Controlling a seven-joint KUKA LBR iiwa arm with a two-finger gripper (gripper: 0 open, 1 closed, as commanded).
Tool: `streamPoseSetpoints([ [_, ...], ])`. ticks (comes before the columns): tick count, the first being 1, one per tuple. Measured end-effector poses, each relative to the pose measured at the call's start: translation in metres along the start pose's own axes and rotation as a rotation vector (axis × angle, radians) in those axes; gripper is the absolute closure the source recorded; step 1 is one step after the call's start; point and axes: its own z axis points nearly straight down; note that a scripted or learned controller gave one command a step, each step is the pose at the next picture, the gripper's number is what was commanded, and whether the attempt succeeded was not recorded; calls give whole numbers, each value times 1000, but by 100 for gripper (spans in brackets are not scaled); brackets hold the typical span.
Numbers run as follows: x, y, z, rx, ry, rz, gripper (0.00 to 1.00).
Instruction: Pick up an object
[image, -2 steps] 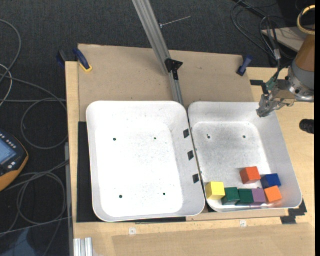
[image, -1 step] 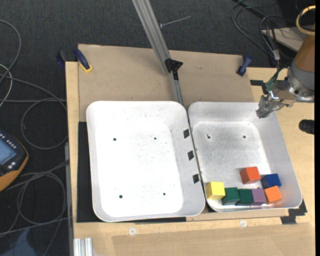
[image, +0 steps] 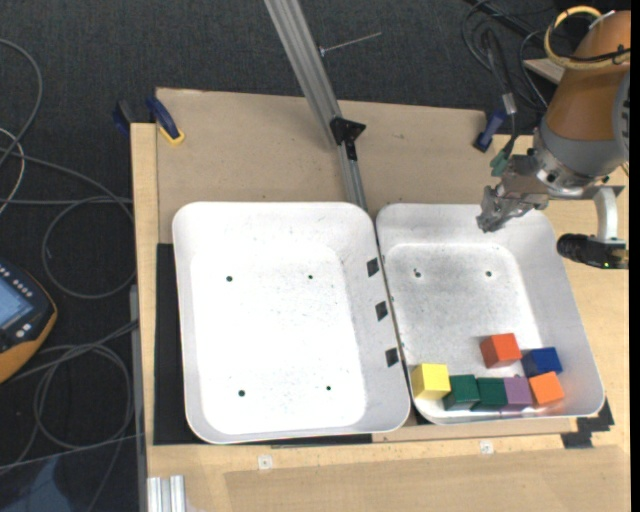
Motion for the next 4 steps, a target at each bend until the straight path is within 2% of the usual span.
streamPoseSetpoints([
  [1, 62, -1, -10, 0, 2, -1, 100],
  [3, 169, 22, -29, -3, 1, -1, 100],
  [4, 220, 18, -35, -2, 1, -1, 100],
])
